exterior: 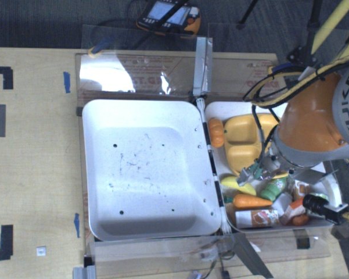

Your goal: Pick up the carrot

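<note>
**Arm over right bin, carrot lying loose near the front**

My arm (313, 115) reaches in from the right, grey with the orange band, and sits over the right bin (239, 106). My jaws (266, 170) hang low among the clutter in the middle of that bin; whether they are released or clenched, I cannot tell, the wrist body blocks most of them. Nothing visibly between them.

The carrot (251, 201) lies on its side in the front part of the right bin, thick end to the right, tip pointing left toward the divider. It is just below and a bit left of my jaws, apart from them.

Around it: a yellow banana-like piece (242, 184) just above the carrot, a green item (274, 189) at its right end, a white tube-shaped pack (256, 217) just in front. Two yellow blocky items (248, 128) fill the back of the bin, a small orange fruit (216, 132) to their left by the divider.

Left bin (145, 167) is white, with faint scuff marks. Both bins sit on the wooden counter (32, 156). A handheld pendant (168, 15) lies on the floor beyond the counter.
</note>
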`<state>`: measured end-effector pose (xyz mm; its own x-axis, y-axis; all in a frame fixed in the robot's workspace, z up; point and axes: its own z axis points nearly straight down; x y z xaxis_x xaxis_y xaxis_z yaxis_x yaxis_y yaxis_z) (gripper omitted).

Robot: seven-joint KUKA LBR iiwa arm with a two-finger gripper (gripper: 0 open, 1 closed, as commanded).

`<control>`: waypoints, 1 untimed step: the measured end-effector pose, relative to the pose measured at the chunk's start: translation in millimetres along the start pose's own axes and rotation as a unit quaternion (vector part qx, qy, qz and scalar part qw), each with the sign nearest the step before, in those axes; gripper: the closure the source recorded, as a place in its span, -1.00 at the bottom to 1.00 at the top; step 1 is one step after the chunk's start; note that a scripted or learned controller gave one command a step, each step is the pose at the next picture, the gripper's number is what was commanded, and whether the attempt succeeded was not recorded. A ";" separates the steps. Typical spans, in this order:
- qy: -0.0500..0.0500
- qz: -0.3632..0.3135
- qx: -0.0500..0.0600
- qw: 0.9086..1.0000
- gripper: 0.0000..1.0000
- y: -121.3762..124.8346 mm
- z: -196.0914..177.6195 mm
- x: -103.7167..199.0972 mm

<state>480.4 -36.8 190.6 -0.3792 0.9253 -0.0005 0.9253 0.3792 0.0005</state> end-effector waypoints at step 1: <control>0.001 0.051 0.001 0.999 1.00 13.6 7.4 34.6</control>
<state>479.9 0.4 183.2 -0.2834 0.9590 0.0011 0.9590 0.2834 -0.0024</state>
